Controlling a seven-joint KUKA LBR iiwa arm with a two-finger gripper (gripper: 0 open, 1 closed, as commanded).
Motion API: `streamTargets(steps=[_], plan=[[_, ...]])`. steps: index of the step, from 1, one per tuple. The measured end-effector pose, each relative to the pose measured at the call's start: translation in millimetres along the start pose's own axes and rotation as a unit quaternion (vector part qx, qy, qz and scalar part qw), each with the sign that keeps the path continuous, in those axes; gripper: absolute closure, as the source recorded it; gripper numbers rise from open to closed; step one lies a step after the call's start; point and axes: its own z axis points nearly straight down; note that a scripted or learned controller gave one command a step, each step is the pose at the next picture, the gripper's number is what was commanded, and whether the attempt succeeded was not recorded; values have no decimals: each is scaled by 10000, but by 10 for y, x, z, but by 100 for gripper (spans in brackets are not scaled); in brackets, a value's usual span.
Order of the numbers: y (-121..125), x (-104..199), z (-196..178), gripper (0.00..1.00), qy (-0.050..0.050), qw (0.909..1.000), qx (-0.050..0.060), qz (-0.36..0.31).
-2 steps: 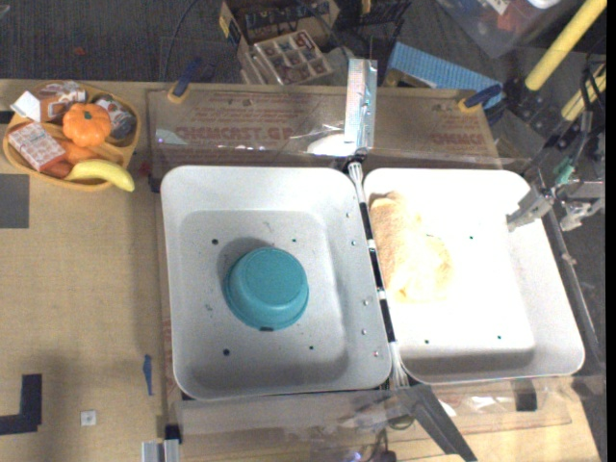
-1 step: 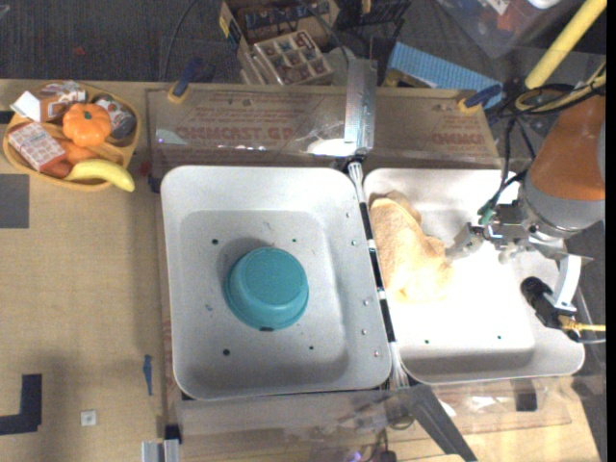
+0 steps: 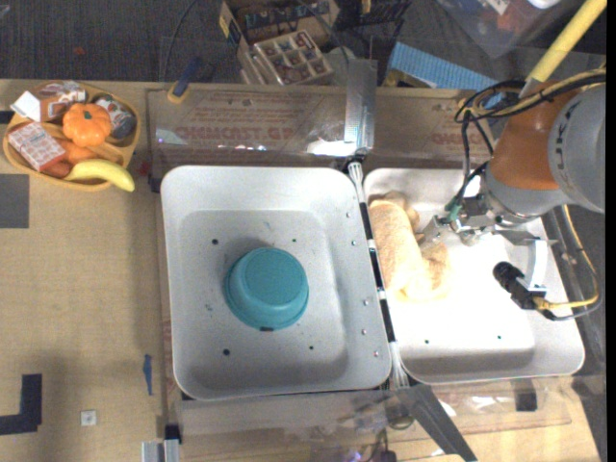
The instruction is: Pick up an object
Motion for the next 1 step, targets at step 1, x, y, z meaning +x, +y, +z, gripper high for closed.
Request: streamTargets(steps=[1], plan=[[-146, 411, -9, 0, -1, 9984, -4, -565]])
